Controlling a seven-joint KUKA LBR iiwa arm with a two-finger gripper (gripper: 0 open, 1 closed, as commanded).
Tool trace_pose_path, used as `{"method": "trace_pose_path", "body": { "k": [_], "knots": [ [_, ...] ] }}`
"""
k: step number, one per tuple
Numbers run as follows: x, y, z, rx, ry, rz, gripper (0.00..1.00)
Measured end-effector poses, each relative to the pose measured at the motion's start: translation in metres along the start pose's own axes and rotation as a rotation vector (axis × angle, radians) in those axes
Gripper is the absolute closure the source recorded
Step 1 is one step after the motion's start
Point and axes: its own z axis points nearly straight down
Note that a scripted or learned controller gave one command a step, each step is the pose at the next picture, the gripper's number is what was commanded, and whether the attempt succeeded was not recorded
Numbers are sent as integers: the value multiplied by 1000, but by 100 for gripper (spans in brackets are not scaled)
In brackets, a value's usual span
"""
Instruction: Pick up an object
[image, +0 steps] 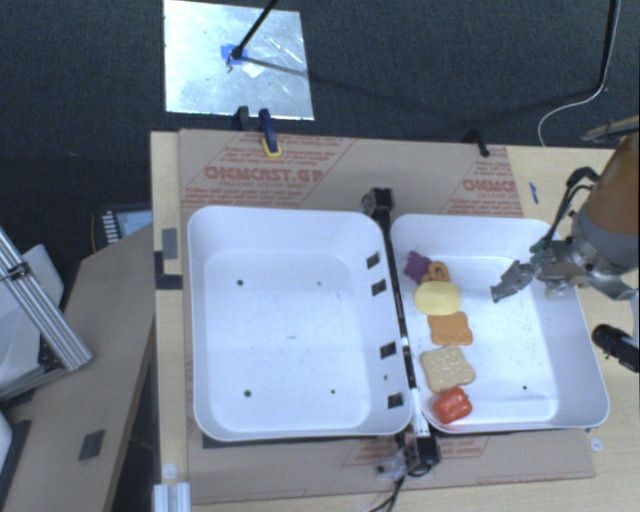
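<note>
Nothing lifted yet: the tool hangs above the right bin, grip state unclear, the yellow rounded plastic piece just beside it.

1 high slanted view over perhaps both bins

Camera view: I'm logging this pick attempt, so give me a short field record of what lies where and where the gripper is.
arm: reaches in from the view's right
gripper: over the right bin, right of the objects, nothing between its fingers
left bin: white, shallow
objects: a column along the right bin's left side
top to bottom: purple piece, yellow piece, orange piece, tan cracker, red piece
</note>
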Motion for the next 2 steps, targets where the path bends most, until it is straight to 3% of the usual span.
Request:
{"method": "trace_pose_path", "body": {
  "k": [1,2],
  "knots": [
    [0,1,-11,-3,-1,-2,100],
    [80,-8,-115,-10,1,-9,100]
  ]
}}
